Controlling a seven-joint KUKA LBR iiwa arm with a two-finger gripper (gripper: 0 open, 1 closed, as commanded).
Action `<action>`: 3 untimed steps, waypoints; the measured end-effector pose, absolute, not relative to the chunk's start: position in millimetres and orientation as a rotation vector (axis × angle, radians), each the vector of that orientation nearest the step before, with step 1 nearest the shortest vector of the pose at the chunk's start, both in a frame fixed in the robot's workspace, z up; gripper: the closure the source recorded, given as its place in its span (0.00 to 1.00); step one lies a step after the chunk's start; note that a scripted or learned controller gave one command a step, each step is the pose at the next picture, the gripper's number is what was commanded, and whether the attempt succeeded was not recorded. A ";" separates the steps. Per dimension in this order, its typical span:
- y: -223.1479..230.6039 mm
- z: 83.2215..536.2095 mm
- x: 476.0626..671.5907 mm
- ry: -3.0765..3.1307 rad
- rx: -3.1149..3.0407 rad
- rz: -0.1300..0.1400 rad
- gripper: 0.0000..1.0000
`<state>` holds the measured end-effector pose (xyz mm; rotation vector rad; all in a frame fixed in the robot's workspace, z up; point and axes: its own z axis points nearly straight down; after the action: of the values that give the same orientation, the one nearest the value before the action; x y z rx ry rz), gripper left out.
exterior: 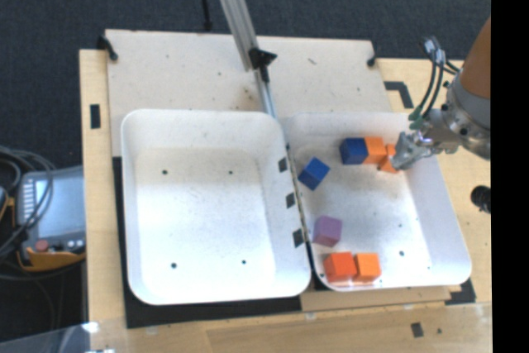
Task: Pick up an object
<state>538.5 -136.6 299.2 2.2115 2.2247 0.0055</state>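
Orange plastic cube (378, 151) sits at the right bin's (430, 211) far edge, touching a dark blue cube (353, 150). My pincer (402, 155) hangs just beside it; I cannot tell its spread. Crowded so, I might nudge both blocks and grasp neither.

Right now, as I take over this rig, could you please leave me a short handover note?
Hand: low at the right bin's far right edge, at an orange block; grip state unclear.
Right bin: two blue blocks, another orange block beside the far blue one, a purple block, two orange blocks at the near wall.
Done: nothing visibly lifted.
Left: secure one block and raise it.
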 end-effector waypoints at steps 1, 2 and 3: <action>-93.0 292.7 542.4 2.225 2.215 0.000 1.00; -48.0 271.0 538.6 2.227 2.216 -0.001 1.00; -0.1 271.1 534.5 2.231 2.214 0.001 1.00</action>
<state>534.5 -0.1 271.1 2.2142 2.2306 0.0012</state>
